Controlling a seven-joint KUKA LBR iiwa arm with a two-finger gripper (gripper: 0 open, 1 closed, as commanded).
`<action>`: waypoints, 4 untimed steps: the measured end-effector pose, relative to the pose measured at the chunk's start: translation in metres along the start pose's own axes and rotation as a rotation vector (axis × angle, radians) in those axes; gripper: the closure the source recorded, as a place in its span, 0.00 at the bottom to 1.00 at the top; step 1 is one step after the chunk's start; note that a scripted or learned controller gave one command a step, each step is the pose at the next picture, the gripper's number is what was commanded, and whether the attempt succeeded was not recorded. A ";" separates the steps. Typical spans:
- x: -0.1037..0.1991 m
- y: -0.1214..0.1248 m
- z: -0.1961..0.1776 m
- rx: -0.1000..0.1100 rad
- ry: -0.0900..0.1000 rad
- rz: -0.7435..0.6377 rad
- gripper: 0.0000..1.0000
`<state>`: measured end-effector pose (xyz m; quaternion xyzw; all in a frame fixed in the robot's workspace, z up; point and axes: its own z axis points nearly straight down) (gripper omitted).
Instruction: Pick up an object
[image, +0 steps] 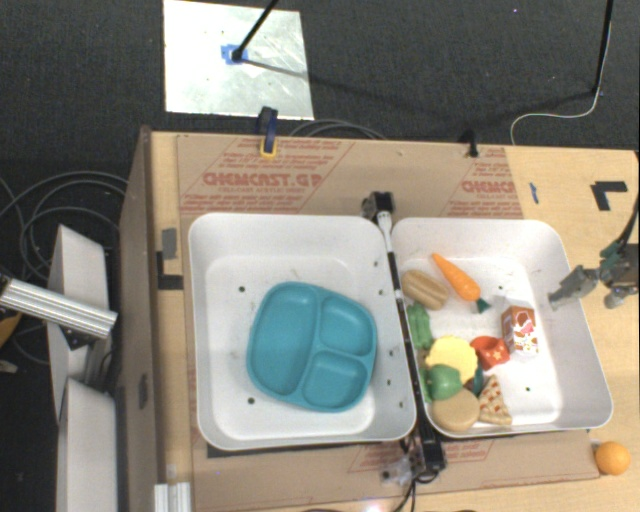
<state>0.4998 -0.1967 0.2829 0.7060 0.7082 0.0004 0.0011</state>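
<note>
Orange carrot (456, 276) lies diagonally, tip upper-left; tool (578, 284) state unclear.

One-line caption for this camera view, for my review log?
The pincer hovers at the right white plastic bin's edge beside toy foods; a teal three-compartment plate lies in the left white plastic bin.

Bench (300, 165) — two white bins (215, 330) (570, 330), orange ball (611, 457).

Teal plate (311, 346), orange carrot (456, 277)
</note>
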 end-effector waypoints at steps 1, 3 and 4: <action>0.057 -0.008 0.134 0.010 0.006 -0.005 0.00; 0.071 -0.012 0.188 -0.002 -0.001 0.003 1.00; 0.133 0.067 0.092 -0.015 0.001 -0.011 1.00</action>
